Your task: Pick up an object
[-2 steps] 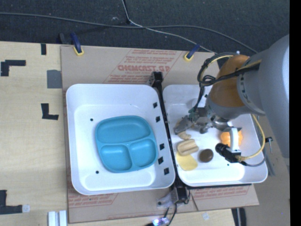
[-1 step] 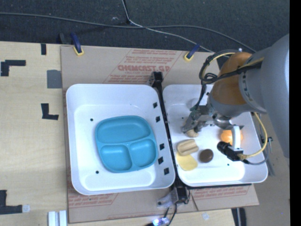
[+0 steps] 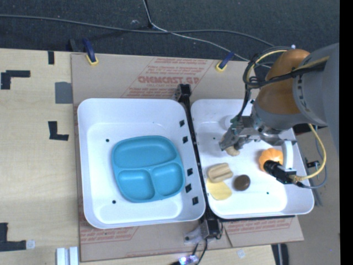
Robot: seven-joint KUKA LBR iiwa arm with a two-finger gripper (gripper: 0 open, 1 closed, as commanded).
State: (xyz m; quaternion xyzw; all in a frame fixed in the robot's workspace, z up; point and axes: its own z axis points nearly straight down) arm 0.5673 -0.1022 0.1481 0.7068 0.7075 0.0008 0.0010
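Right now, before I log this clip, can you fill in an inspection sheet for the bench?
Surface: cardboard sheet under two white bins; left bin, right bin, side by side.
Job's things: in the right bin, a tan bun-like piece, a pale yellow flat piece, a brown round piece, an orange round piece.
Clutter: blue divided plate in the left bin.
Grippers: claw low over the right bin's upper middle; whether it holds anything cannot be told.
Cables: black cable across the dark floor; yellow cable looped along the arm.
Surroundings: two clamps on the cardboard's far edge; wooden bench.
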